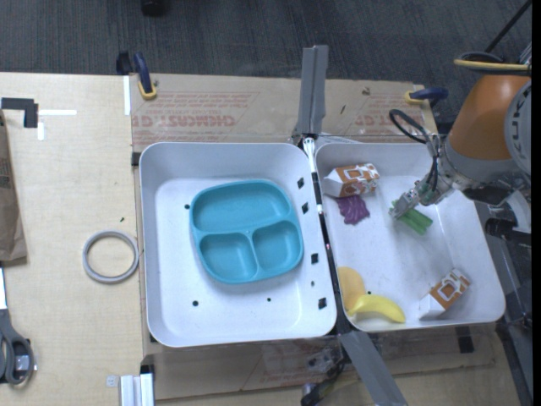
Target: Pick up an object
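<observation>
In the right bin [473, 227], my gripper [407, 203] hangs low at the upper middle, directly against a small green object [418, 221] that lies on the bin floor just below and right of it. Part of the green object is covered by the gripper. Left of it lie a purple item [355, 210] and a small orange-and-white carton [353, 178]. A yellow banana [372, 306] rests at the bin's lower left corner. A second orange-and-white carton [448, 291] sits at the lower right.
The left bin [161, 252] holds a blue divided plate [247, 231]. A grey ring [111, 255] and scissors [13, 353] lie on the bench to the left. The arm's orange band [489, 117] rises over the right bin's far right corner.
</observation>
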Motion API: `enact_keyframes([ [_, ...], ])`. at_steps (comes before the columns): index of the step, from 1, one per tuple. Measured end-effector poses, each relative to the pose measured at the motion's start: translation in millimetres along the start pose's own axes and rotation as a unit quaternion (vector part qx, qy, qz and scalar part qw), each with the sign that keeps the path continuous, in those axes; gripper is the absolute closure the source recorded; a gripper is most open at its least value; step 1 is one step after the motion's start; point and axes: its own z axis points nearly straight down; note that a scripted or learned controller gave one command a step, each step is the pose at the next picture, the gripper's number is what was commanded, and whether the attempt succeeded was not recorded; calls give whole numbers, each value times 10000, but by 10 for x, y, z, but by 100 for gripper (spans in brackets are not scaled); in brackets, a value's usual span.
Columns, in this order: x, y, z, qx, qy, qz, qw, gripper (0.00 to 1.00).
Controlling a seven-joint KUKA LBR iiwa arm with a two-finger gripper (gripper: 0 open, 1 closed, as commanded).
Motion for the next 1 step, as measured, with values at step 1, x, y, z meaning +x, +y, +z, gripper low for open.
enact_keyframes([
  [1, 462, 504, -841, 6, 3, 1029, 9947, 100],
])
